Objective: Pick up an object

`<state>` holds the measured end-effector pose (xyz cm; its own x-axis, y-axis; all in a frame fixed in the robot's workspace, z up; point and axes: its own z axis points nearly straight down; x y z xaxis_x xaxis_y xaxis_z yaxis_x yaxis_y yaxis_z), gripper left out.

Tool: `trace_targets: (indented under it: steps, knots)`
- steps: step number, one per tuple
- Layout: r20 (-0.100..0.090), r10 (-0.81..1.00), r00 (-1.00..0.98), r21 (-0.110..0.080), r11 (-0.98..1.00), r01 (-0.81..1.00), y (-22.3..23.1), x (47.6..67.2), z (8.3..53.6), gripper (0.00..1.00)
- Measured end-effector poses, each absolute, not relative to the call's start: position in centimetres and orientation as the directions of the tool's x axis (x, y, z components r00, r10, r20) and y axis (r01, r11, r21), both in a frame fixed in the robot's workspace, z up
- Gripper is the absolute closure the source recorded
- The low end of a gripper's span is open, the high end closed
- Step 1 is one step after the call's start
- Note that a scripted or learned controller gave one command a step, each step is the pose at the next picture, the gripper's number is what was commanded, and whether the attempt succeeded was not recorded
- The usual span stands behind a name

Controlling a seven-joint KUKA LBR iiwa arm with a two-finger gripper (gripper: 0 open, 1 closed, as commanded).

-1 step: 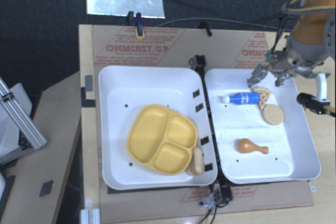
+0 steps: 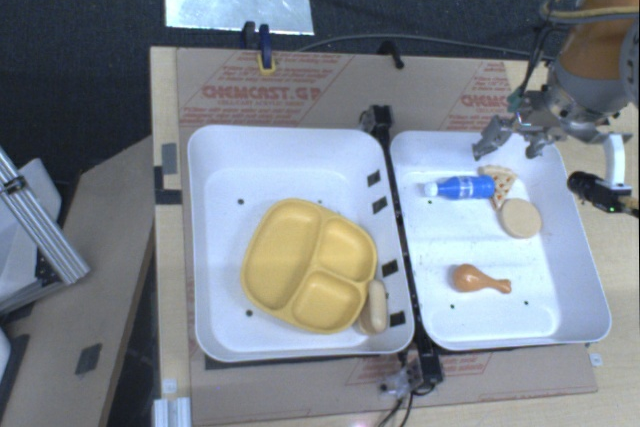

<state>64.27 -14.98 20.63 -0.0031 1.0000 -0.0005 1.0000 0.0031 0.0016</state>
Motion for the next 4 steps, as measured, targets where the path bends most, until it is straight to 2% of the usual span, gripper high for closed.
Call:
trace_targets:
  steps: [2,3,4]
  knots:
    - [0.001,1.0,0.0,0.002,0.0,1.0,-15.9,64.2,11.5,0.0]
    - [0.002,1.0,-0.005,0.026,0.005,1.0,-15.6,65.0,10.7,0.0]
    - [-0.001,1.0,-0.007,0.036,0.007,0.999,-15.6,65.3,12.0,1.0]
